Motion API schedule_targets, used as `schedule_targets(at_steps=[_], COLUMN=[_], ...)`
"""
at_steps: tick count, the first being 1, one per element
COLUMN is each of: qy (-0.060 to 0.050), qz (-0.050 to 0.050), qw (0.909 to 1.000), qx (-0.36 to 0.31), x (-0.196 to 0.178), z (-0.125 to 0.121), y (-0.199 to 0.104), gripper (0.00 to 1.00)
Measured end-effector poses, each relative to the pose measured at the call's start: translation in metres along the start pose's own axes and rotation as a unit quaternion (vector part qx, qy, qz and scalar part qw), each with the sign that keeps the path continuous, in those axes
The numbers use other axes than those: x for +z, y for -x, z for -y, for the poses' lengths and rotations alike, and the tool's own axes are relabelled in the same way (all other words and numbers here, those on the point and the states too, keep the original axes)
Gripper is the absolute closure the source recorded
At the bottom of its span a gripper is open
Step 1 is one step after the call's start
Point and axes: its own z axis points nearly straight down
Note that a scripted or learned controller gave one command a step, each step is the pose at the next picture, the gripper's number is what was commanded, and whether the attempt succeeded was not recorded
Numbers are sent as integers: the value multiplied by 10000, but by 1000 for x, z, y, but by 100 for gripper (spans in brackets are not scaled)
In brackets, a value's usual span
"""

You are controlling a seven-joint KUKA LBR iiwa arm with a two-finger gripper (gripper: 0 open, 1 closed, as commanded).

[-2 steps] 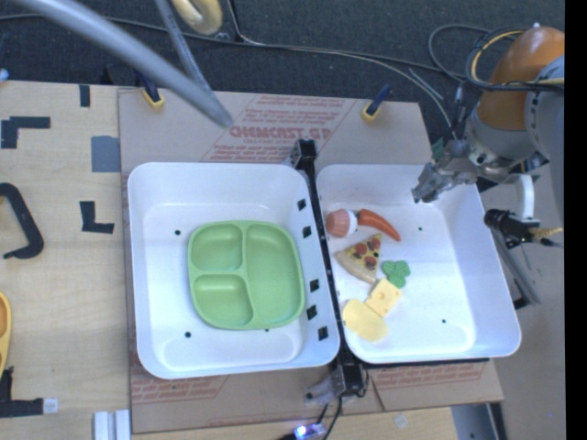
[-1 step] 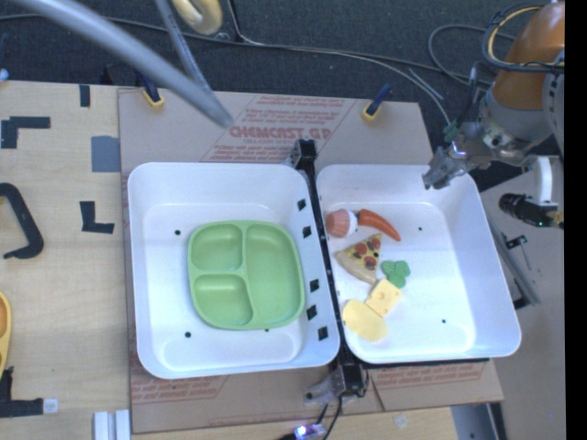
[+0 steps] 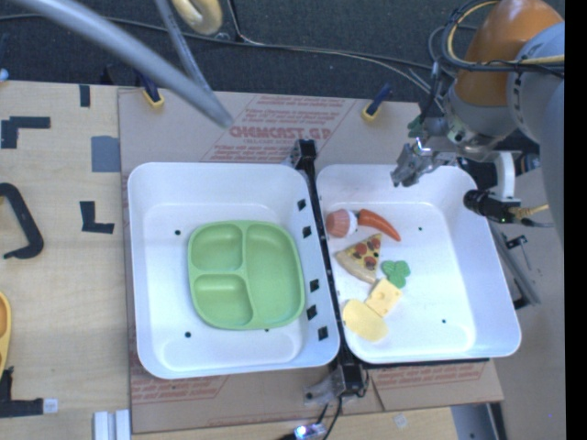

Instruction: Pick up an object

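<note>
My gripper (image 3: 410, 170) hangs over the far rim of the right bin (image 3: 477, 282), with nothing visible between its fingers. Below and left of it, toy foods lie along the bin's left side: an orange carrot (image 3: 379, 223), a red and white radish-like piece (image 3: 340, 223), a pizza slice (image 3: 361, 256), a green broccoli piece (image 3: 396, 270), a yellow cheese wedge (image 3: 385, 296) and a pale yellow round piece (image 3: 364, 321). The carrot is the nearest one to the gripper.
The left bin (image 3: 156, 200) holds a green divided plate (image 3: 246, 274). A black divider clip strip (image 3: 312, 236) runs between the two bins. Cables (image 3: 367, 62) cross the dark area behind the bench. The grey arm with its orange band (image 3: 504, 35) occupies the upper right.
</note>
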Motion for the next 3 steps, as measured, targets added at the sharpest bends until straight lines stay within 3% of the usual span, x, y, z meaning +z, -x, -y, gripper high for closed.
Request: schedule_targets(at_steps=[3], qy=[0], qz=[-4], qw=[10000], qx=[-2], x=[-12], z=[-8], y=[-164], gripper=[100])
